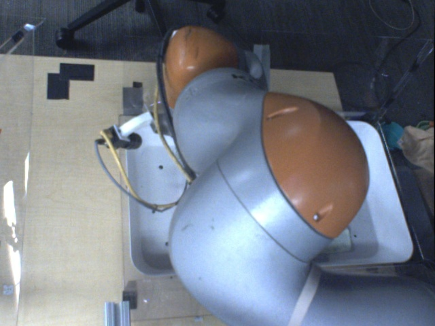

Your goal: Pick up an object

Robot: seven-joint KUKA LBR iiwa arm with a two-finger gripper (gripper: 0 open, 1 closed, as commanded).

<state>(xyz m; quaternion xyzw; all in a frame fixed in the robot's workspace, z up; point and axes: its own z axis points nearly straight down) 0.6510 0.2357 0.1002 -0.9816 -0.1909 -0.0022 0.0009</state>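
Observation:
My arm's big grey body (231, 250) with its orange caps (312, 161) leans across the middle of the camera view, over the left bin (146, 202). Its wrist end, capped in orange (197, 53), hangs above that bin's far edge. A white fitting (136, 123) with a black plug (129, 140) and looping yellow and grey cables (126, 182) sticks out to the left of the wrist. The arm hides most of both bins and whatever lies in them. The bare strip of the left bin's floor shows only small dark specks.
A corner of the right bin (387, 202) shows past the arm at the right. The pale wooden bench (61, 216) stretches left, with black tape marks (68, 80). A chair base (136, 5) stands on the dark floor behind. Cloth and clutter (418, 145) lie at far right.

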